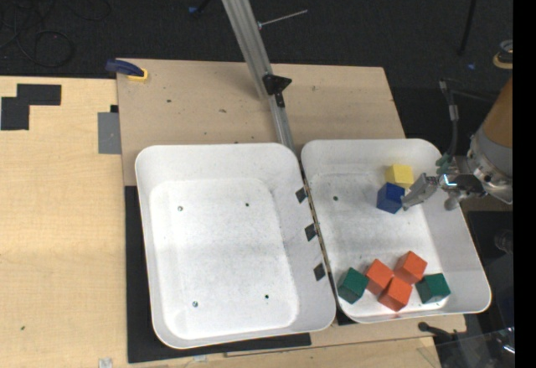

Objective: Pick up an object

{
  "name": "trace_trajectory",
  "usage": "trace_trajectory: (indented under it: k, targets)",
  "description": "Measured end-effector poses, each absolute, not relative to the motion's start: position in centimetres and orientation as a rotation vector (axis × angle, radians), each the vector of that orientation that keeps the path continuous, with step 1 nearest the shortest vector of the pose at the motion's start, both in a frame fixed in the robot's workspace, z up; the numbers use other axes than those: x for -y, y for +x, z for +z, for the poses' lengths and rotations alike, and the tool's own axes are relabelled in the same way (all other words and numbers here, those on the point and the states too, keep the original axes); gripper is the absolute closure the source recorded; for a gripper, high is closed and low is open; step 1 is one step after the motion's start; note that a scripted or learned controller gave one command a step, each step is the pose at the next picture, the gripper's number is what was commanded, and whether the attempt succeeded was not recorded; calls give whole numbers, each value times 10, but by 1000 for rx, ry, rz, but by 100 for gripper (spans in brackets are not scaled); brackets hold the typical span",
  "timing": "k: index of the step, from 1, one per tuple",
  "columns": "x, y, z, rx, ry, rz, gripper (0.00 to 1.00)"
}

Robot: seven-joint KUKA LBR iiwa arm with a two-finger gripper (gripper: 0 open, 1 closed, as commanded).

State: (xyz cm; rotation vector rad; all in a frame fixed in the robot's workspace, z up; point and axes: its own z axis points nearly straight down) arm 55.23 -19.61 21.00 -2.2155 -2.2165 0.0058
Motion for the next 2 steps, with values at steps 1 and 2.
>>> trace_trajectory:
  k: [1,2]
  targets:
    - [197,553,213,2219,-2219,2,0]
    - [201,547,167,2215,-2217,6,0]
